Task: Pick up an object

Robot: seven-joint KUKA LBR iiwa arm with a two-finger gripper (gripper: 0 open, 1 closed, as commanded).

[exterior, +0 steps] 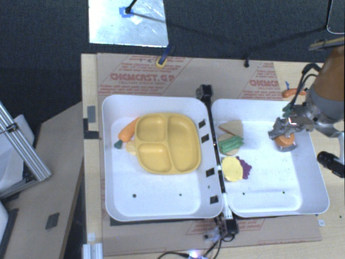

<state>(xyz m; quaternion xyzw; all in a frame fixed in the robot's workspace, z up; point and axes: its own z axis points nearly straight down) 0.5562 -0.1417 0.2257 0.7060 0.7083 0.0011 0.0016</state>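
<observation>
You see the gripper (284, 134) low in the right bin (269, 198), directly over an orange object (285, 141); whether it grips cannot be determined. Well apart at the bin's left lie a green piece (230, 143), yellow disc (232, 169) and purple piece (246, 169). The left bin (116, 188) holds a yellow divided plate (164, 143) with a carrot (128, 129) touching it.

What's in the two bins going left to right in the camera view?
Carrot → yellow divided plate → green piece → purple piece → gripper, low over an orange object in the right bin.
</observation>
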